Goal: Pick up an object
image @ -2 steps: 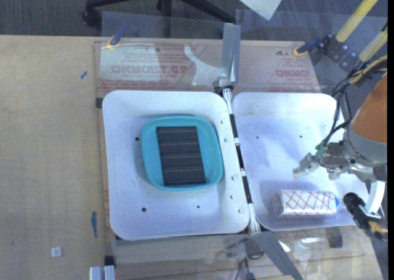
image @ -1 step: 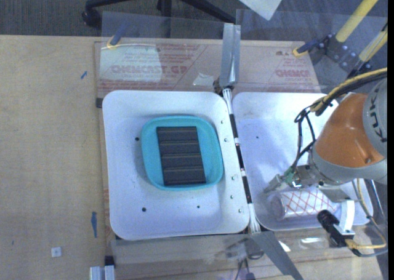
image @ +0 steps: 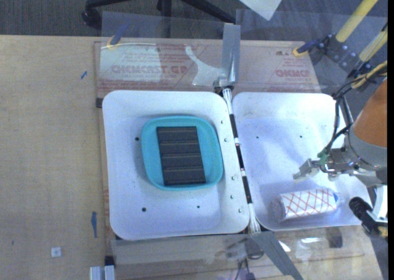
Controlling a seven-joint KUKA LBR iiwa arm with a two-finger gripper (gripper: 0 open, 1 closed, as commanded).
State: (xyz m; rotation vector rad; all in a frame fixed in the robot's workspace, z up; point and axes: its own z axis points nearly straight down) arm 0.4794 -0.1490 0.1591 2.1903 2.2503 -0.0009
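Note:
A white cylinder with a red criss-cross pattern (image: 308, 204) lies on its side near the front edge of the right bin (image: 277, 125). My gripper (image: 317, 167) hangs over the right side of that bin, just above and behind the cylinder, and nothing is seen held in it. The grey arm with its orange band (image: 372, 125) enters from the right edge. In the left bin (image: 120, 149) sits a teal square dish with a dark ribbed insert (image: 180, 152), far from the gripper.
A ridge (image: 237, 156) divides the two bins. Clear plastic sheeting and a metal bracket (image: 229, 57) stand behind them. Cables (image: 338, 131) trail along the arm over the right bin's far corner. Wooden bench top (image: 49, 149) stretches to the left.

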